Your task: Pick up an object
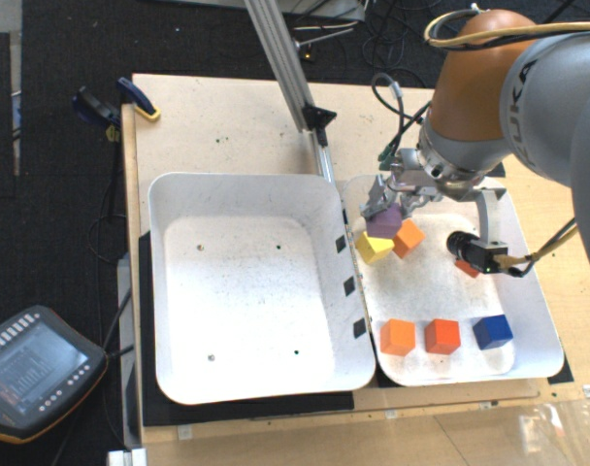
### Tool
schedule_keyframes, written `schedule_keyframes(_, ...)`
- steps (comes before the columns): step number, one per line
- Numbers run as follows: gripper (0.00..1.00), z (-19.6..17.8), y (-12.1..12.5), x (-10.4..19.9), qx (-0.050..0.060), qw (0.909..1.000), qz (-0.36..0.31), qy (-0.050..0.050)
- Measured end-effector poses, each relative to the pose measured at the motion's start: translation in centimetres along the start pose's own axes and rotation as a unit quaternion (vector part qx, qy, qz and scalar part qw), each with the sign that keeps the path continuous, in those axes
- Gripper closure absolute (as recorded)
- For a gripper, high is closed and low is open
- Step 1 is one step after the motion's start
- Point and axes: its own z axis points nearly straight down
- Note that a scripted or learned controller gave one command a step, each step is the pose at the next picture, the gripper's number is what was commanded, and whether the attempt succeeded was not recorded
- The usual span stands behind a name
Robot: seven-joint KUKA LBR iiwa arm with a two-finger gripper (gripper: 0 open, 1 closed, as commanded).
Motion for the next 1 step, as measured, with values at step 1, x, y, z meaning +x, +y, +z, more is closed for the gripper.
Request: schedule_keyframes(1,1.00,1.01,-0.97,5.17,0.000,1.0000,0.000,0.000)
